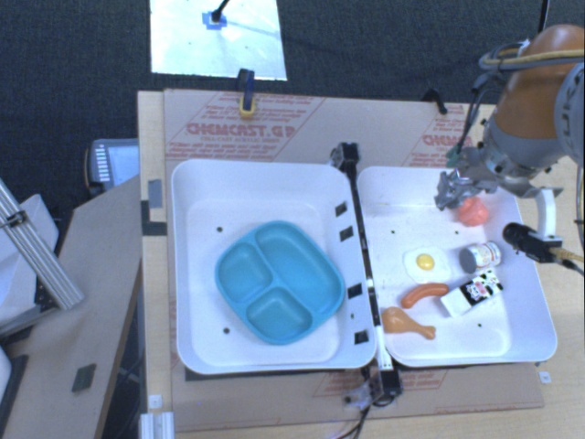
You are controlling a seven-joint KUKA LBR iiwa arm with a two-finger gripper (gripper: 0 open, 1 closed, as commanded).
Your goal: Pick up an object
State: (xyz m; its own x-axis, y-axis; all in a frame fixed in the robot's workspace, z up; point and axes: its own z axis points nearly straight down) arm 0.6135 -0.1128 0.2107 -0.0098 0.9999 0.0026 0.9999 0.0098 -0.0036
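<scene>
Even, fairly bright light falls from above, and the shadows I see are soft and faint. The white bins [274, 176] nearly wash out, and a pale sheet [218, 26] beyond the bench [302, 122] glares. The picture is grainy and slightly soft throughout.

Arm [539, 80] is reaching in from the right edge of the view, upper right corner. Orange band is sitting highest, grey wrist section below it, angling down and to the left. Cables are looping along the top of the orange segment. Pincer [450, 193] is hanging at the lower-left end of the wrist, pointing downward at a slant, low over the back of the right-hand side. Its tip is showing as a dark grey cluster; finger spacing is too small and blurred to read from this angle.
</scene>
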